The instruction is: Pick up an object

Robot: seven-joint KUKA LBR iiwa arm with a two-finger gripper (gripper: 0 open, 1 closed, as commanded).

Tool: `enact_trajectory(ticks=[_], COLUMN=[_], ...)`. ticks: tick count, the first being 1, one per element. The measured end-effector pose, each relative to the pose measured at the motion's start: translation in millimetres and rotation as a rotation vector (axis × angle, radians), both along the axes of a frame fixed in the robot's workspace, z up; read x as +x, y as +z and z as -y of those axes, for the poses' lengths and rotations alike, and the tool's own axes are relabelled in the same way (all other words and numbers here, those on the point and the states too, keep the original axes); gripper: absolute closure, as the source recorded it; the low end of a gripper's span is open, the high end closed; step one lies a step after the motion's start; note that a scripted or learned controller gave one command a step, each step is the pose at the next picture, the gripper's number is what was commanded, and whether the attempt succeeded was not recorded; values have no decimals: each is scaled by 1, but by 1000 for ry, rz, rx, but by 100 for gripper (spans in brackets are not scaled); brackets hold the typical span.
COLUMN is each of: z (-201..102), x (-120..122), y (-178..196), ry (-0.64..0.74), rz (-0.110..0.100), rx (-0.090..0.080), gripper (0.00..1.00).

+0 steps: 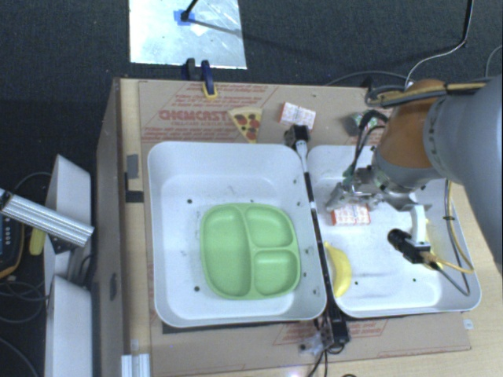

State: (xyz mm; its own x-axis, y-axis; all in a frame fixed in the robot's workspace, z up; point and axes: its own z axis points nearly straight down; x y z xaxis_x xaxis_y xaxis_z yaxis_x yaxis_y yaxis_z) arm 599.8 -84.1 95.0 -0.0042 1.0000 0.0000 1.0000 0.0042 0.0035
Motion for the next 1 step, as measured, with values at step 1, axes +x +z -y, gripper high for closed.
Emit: enact_trajectory(ticks=[1], z=[-62], x=[-32], y=[90], ry=[0], rz=[0], rx=[1], gripper=[100])
